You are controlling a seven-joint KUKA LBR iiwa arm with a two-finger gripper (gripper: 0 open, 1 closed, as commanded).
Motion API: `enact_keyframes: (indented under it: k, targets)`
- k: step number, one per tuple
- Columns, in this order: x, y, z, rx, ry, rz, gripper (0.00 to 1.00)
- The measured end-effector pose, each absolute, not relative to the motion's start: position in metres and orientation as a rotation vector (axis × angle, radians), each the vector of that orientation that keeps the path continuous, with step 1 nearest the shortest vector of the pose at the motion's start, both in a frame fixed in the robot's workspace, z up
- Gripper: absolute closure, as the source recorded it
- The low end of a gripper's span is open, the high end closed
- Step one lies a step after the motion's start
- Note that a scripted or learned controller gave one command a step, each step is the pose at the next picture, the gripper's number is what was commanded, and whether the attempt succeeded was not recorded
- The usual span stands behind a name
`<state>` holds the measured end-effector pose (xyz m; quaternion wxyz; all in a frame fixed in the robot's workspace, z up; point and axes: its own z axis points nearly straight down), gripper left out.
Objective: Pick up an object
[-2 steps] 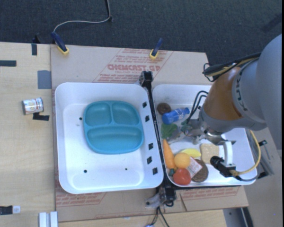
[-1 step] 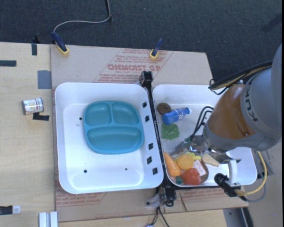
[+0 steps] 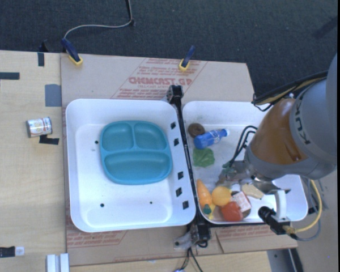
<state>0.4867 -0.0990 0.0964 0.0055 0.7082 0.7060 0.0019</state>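
Arm low over the crowded right bin

The gripper (image 3: 233,173) sits above the toys; whether it is open or closed I cannot tell. The lemon (image 3: 221,195), carrot (image 3: 204,194) and tomato (image 3: 231,211) lie touching, so a grab could slip or catch two.

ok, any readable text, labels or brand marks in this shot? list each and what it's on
"CHEMCAST GP" in red, on the brown board under the bins, above the left bin.
More red print around it on the same board: too small to read.
Red print along the board's lower edge: blurred, unreadable.
Letters on the arm, at its right side: cut off, unreadable.
Label on the small tin left of the bins: too blurred.
Blue bottle in the right bin: no legible label.
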Motion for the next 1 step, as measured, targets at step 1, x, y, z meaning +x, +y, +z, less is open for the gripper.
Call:
enact_keyframes:
  k: [1]
  targets:
    - [0.4865,-0.0990,0.0963,2.217,2.211,0.005,0.00]
